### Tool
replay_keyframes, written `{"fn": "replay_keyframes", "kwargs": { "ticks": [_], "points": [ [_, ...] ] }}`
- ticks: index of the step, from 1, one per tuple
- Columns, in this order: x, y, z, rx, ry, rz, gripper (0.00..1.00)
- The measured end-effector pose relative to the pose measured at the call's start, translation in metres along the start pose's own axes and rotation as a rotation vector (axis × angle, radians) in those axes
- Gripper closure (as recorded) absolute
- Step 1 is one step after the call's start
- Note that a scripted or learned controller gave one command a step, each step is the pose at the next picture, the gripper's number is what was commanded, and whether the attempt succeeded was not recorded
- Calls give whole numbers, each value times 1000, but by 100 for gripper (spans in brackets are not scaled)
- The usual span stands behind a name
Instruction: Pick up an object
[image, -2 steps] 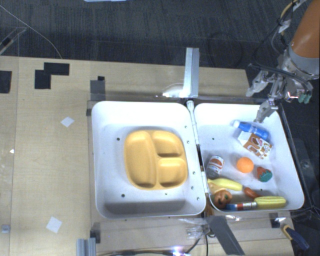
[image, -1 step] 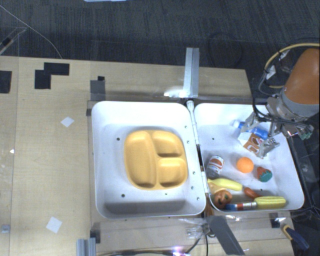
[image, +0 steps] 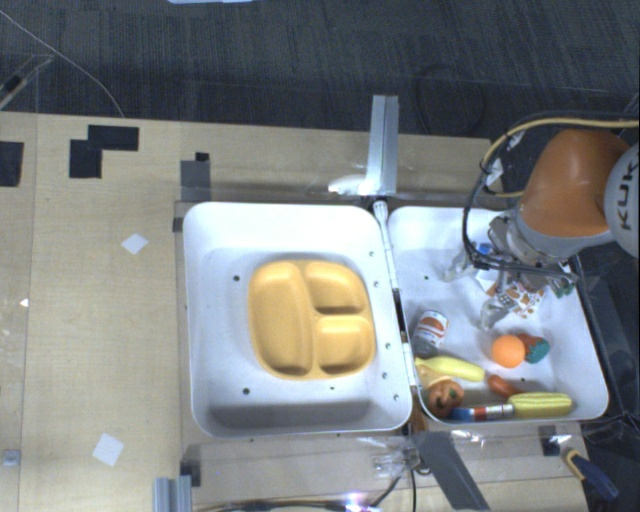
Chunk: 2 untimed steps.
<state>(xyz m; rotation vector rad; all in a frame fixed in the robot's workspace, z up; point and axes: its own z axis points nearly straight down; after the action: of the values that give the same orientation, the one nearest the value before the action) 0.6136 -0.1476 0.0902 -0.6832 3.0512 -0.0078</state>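
Observation:
My gripper (image: 508, 288) hangs low over the upper middle of the right bin (image: 420, 232), under the orange band of the arm (image: 565, 185). Right at the gripper is a small patterned white and orange item (image: 518, 297); whether it is held cannot be made out. Below it lie an orange ball (image: 509, 350) and a teal piece (image: 539, 350). A small can (image: 430, 328) rests by the bin's left wall. Along the front sit a banana (image: 455, 368), a reddish-yellow fruit (image: 443, 396), a marker (image: 484, 410) and a yellow corn-like piece (image: 541, 403).
The left bin (image: 210, 300) holds a yellow divided tray (image: 308, 317) in its middle. A metal post (image: 383, 145) stands behind the wall shared by the two bins. Cables loop around the arm's wrist. Wooden bench surface stretches to the left.

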Motion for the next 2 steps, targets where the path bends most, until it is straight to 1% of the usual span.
{"fn": "replay_keyframes", "kwargs": {
  "ticks": [1, 2],
  "points": [
    [65, -26, -91, 4, 0, 83, 0],
    [29, 3, -11, -5, 9, 494, 0]
  ]
}}
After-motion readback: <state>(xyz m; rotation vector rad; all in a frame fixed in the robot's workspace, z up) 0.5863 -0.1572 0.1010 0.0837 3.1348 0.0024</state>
